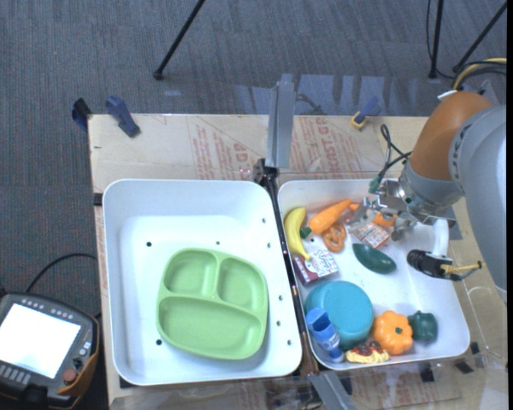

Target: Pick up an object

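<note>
The claw (378, 211) hangs over the right bin (449, 301) beside the carrot (329, 215) (its state I cannot tell); red lettering on the table (205, 148) is unreadable.

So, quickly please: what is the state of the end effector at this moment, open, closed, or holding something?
End effector: it cannot be told if open or closed; it sits low in the right white bin, above small packets beside the orange toy carrot.

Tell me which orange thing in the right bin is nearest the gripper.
The carrot, lying just left of the gripper; the pumpkin sits far off by the bin's front edge.
</note>
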`<state>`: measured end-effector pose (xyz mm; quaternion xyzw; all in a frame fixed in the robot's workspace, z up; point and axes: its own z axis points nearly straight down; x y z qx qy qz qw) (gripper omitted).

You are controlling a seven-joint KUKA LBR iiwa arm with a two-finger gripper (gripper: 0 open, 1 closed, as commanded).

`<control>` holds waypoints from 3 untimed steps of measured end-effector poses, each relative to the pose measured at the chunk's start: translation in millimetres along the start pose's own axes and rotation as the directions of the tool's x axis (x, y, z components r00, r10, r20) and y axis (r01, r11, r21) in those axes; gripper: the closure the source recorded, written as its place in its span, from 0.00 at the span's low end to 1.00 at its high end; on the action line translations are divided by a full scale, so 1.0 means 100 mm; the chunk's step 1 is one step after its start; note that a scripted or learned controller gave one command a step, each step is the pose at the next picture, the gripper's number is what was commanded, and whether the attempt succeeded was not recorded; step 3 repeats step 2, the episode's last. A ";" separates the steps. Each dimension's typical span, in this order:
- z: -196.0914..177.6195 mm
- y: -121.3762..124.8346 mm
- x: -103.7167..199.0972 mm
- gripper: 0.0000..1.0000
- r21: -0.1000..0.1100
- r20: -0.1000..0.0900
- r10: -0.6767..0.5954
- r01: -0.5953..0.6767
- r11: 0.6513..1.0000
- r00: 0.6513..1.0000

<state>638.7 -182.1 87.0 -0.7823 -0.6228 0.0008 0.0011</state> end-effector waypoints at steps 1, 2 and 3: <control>-0.09 -0.02 0.01 1.00 0.008 0.002 -0.006 0.006 1.000 1.000; -1.00 0.05 0.11 1.00 -0.011 0.000 -0.089 0.089 0.996 0.996; -1.00 0.05 0.11 1.00 -0.011 0.000 -0.089 0.089 0.996 0.996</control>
